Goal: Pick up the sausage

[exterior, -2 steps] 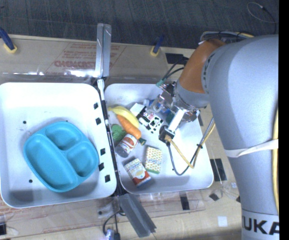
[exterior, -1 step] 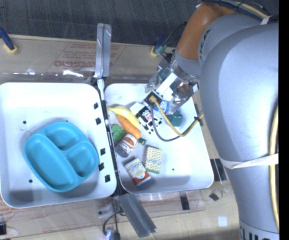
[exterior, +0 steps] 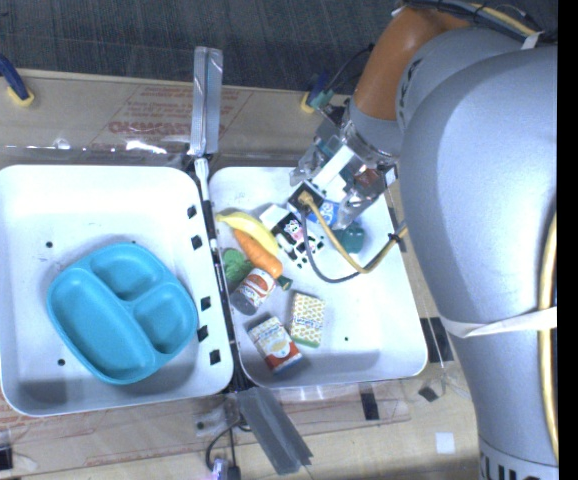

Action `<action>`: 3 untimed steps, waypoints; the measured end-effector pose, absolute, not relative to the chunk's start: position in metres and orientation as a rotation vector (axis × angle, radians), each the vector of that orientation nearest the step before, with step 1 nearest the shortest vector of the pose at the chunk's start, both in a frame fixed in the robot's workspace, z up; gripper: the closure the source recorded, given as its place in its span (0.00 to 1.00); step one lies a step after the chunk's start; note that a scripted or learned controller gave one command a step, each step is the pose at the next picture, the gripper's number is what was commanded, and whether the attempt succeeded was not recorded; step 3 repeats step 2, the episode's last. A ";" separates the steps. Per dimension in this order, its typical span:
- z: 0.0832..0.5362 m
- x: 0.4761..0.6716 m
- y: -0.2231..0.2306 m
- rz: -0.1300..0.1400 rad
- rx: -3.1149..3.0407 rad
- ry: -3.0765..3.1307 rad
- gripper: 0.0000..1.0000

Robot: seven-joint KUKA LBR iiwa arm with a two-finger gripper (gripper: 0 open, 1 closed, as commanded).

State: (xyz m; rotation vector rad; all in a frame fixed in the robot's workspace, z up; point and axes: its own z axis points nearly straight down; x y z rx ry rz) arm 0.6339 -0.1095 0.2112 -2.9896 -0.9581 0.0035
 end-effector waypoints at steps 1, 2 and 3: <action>0.146 0.598 -0.161 0.006 -2.804 -1.407 0.00; 0.149 0.573 -0.186 0.006 -2.851 -1.308 0.00; 0.149 0.573 -0.186 0.006 -2.851 -1.308 0.00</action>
